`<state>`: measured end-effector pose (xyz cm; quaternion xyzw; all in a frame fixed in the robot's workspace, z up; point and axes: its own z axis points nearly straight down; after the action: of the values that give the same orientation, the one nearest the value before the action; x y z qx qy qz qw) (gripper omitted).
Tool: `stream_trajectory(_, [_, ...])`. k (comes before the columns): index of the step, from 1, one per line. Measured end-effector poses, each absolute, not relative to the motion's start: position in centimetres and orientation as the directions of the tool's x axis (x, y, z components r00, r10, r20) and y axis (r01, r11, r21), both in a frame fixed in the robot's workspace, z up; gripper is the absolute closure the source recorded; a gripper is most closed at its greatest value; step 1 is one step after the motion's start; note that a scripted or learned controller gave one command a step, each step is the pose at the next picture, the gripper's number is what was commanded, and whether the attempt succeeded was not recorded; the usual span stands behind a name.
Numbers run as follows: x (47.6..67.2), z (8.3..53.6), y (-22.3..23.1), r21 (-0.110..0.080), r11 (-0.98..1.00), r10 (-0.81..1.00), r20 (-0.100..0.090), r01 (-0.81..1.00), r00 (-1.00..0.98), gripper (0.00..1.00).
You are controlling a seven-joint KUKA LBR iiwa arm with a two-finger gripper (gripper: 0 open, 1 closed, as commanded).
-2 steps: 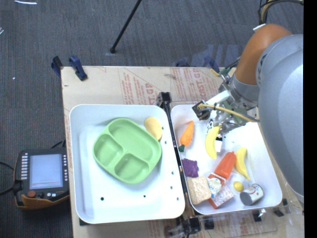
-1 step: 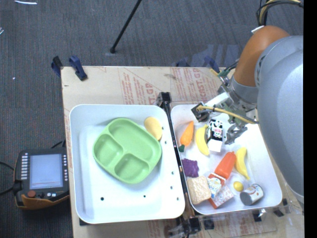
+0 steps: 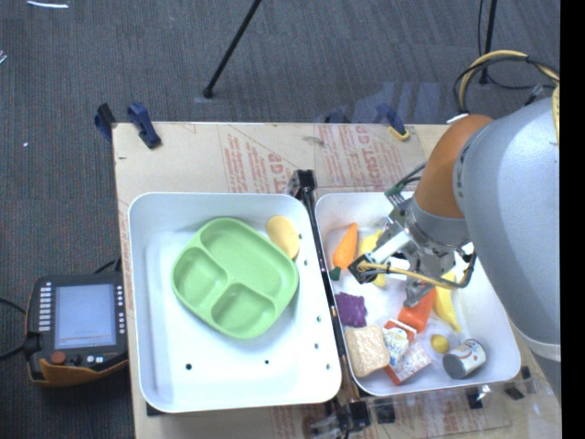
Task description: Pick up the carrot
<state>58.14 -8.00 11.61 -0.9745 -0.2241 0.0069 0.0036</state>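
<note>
Currently, carrot (image 3: 345, 244): lies in the right bin (image 3: 487, 329), at its far left, beside the wall next to the left bin (image 3: 146, 337), green end nearer.
Gripper (image 3: 418, 289): over the right bin's middle, right of the carrot, apart from it.
Gripper state: cannot be told from this view.
Near side of gripper: orange-red block (image 3: 416, 312).
Left bin: green divided plate (image 3: 236, 277), yellow piece (image 3: 283, 236) at its far right edge.

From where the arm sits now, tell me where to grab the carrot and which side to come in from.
Take the carrot at its middle, from straight above, closing across its narrow width. It lies flat and slanted in the right bin, near the left wall, with a yellow piece close on its other side. A sideways approach looks crowded; its top is free.
</note>
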Motion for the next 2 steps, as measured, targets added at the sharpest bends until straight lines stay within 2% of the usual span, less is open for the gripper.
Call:
stream_trajectory(1, [62.81, 8.86, -8.22, -0.003, -0.953, 0.302, 0.000, 0.302, 0.953, 0.00])
stream_trajectory(2, [62.65, 9.58, -8.01, -0.008, -0.951, 0.309, -0.008, 0.309, 0.951, 1.00])
